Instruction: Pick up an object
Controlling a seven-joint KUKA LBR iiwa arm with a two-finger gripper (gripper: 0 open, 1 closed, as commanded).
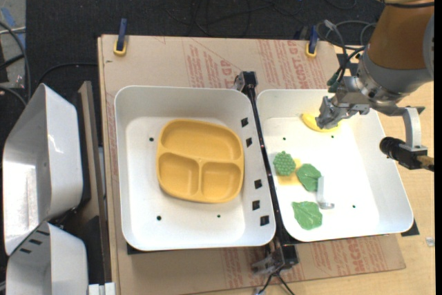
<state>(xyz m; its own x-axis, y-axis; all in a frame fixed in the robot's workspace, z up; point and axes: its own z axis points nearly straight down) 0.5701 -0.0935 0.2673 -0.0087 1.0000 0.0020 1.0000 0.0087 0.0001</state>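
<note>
Camera view: the grey two-finger gripper (333,114) sits low at the upper middle of the right white bin (387,214), right at a flat yellow piece (313,122) — whether it is clenched or released I cannot tell. Nothing looks lifted yet — the pick remains undone.

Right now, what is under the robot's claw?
A yellow object lies in the right bin at the gripper. The gripper covers part of it, so its full shape stays hidden.
</note>
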